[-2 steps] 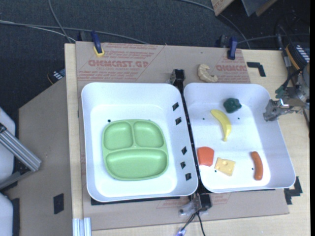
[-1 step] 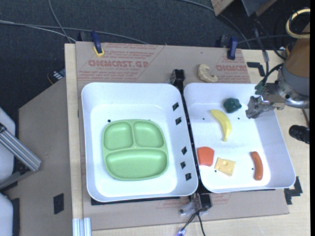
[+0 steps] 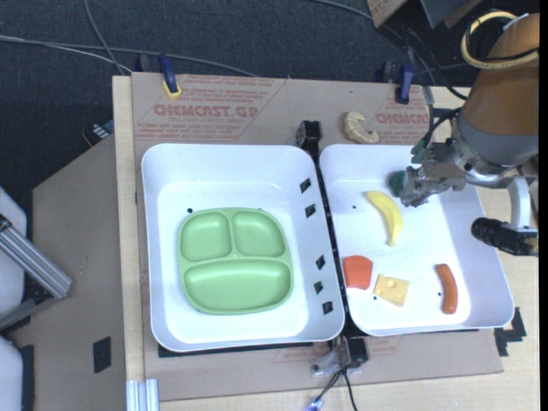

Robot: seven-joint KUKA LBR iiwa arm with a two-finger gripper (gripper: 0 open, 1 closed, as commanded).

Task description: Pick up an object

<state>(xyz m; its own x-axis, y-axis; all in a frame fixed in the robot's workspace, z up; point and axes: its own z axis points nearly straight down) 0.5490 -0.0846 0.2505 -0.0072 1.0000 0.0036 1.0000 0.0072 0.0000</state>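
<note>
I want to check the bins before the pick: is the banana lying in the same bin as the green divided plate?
No, the banana lies in the right bin, while the green divided plate sits in the left bin.

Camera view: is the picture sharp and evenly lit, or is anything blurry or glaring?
Camera view: lighting is even and soft, with faint shadows; the white plastic bins look bright without harsh glare; the green divided tray and yellow toy banana are fairly crisp, while the robot's hand looks slightly smeared.
</note>
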